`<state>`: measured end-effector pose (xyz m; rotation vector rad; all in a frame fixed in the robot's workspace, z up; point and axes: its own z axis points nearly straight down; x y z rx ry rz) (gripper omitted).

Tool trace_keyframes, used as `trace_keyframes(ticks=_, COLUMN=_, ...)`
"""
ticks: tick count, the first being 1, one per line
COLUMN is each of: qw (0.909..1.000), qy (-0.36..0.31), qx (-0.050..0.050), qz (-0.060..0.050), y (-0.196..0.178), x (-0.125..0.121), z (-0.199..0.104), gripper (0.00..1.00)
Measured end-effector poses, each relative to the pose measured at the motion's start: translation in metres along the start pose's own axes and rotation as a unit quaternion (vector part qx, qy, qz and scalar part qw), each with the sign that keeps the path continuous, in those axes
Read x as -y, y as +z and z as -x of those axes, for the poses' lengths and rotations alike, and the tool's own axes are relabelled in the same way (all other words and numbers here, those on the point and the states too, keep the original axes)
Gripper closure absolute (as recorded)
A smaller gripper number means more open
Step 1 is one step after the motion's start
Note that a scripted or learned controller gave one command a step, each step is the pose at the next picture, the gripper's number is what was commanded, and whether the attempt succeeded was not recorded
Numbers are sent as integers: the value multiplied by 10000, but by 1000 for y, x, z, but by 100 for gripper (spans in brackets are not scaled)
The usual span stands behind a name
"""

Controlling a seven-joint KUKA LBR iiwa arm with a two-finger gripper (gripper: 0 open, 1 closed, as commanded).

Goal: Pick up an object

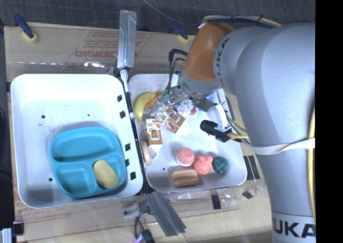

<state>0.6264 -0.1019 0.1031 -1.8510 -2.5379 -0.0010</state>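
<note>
My gripper (170,98) reaches down into the back of the right bin (236,175), just above a crinkled snack packet (172,117) and beside a yellow round fruit (143,104). The arm's wrist hides the fingers. Along the right bin's front lie a pink ridged piece (185,156), a salmon-coloured lump (203,164), a dark green piece (220,165) and a brown bread-like roll (185,177). A small orange-and-white box (154,133) stands near the bin's left wall.
The left bin (32,102) holds a blue divided tray (80,142) with a yellow potato-like piece (106,174) in its front right compartment. A wooden disc (146,152) leans against the right bin's left wall. The grey arm covers the bench's right side.
</note>
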Motion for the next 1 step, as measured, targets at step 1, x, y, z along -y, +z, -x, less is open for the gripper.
trace_keyframes(ticks=1, qw=10000, qy=6, qx=8, qz=45, y=-94, x=-9, z=-61, gripper=100)
